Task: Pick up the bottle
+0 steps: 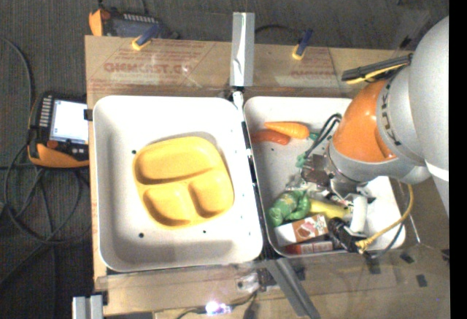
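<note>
the arm is reaching into the right bin [255, 164] from the right, and its gripper [321, 182] is sitting low over a tight pile of objects near the bin's front. whether it is wide, narrow or closed on anything cannot be told, since the wrist is covering that part.

the bottle [310, 228] is probably the red-and-white labelled item with a dark cap lying on its side along the front wall, though the clutter is making that reading uncertain. it is touching a green leafy toy vegetable [286, 206] on its left and a yellow piece [321, 206] just above it. a toy carrot [286, 131] is lying well apart near the back wall. the left bin [109, 164] is holding 1 yellow divided tray [186, 180].

the main risk is a grasp on the wrong thing: the gripper is sitting nearer the yellow piece and green vegetable than the bottle, so closing here may be catching 1 of those. the bottle is also lying against the wall, leaving little room beside it, and its rounded body may be rolling or squirting out sideways.
</note>
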You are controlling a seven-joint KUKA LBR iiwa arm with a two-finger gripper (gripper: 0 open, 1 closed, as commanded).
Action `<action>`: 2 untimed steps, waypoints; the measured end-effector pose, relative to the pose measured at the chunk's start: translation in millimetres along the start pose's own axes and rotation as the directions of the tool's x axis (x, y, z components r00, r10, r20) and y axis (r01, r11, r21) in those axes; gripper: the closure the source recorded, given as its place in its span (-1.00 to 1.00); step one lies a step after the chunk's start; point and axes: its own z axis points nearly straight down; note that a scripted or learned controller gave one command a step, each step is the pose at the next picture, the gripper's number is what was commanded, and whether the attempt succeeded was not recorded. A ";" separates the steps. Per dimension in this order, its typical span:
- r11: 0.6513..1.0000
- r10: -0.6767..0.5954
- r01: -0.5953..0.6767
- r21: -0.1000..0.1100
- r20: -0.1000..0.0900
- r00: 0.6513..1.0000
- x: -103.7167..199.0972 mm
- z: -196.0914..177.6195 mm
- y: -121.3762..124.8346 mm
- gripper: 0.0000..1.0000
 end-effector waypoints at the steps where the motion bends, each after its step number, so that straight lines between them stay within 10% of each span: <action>1: 0.882 0.470 -0.470 0.020 0.015 0.883 59.8 -82.5 7.1 1.00; 2: 0.666 0.746 -0.746 0.014 0.023 0.666 127.8 -82.1 5.0 1.00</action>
